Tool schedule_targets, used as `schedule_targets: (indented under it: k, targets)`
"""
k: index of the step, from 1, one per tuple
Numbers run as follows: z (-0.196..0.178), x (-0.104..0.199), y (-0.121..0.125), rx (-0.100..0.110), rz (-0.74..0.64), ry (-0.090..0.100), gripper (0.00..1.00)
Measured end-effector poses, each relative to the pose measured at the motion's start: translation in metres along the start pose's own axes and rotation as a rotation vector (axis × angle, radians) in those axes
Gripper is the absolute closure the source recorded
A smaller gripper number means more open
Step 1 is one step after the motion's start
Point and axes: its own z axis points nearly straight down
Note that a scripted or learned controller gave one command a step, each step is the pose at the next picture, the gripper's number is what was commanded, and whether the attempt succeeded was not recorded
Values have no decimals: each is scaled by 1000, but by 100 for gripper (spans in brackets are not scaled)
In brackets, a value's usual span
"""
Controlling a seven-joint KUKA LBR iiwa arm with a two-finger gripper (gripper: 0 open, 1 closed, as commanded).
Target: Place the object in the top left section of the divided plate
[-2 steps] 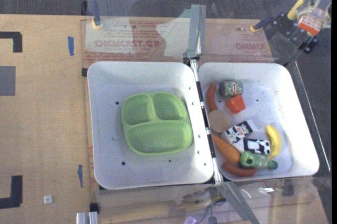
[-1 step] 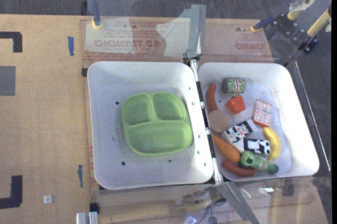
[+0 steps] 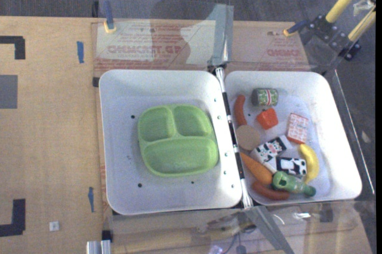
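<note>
Divided plate (image 3: 177, 140), green, sits mid left bin (image 3: 119, 187). Toy foods, banana (image 3: 310, 161) included, crowd the right bin (image 3: 340, 127). Claw state: cannot tell.

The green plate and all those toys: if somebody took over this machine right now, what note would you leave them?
Pincer: I can't report its state from this view.
Green divided plate lies in the left bin; all three of its sections hold nothing.
The toys lie in the right bin: banana, carrot, can, orange block and others.
Done: nothing placed yet.
Left: pick one toy and set it in the plate's top left section.
</note>
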Motion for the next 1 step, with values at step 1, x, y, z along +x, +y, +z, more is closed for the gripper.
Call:
schedule_targets:
  k: [1]
  targets:
    - [0,-25,2,4,315,-2,0]
